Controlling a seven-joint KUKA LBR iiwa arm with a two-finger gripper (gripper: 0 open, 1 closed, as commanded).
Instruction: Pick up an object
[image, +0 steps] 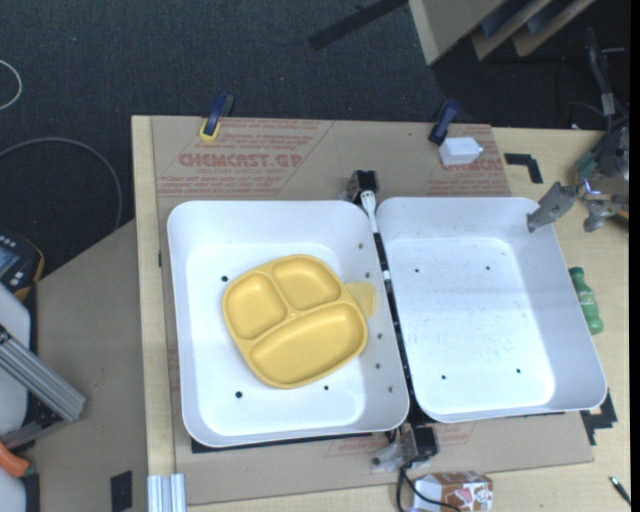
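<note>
From my feed the bench is brightly and evenly lit from overhead. The two white bins, left (190, 300) and right (560, 330), run close to overexposed, and their rims lose detail. The yellow divided plate (293, 320) throws a soft, short shadow toward the lower right. The dark floor across the top and left of the frame sinks nearly to black. Focus is slightly soft throughout, and the metal parts at the right edge (590, 190) are smeared.
</note>
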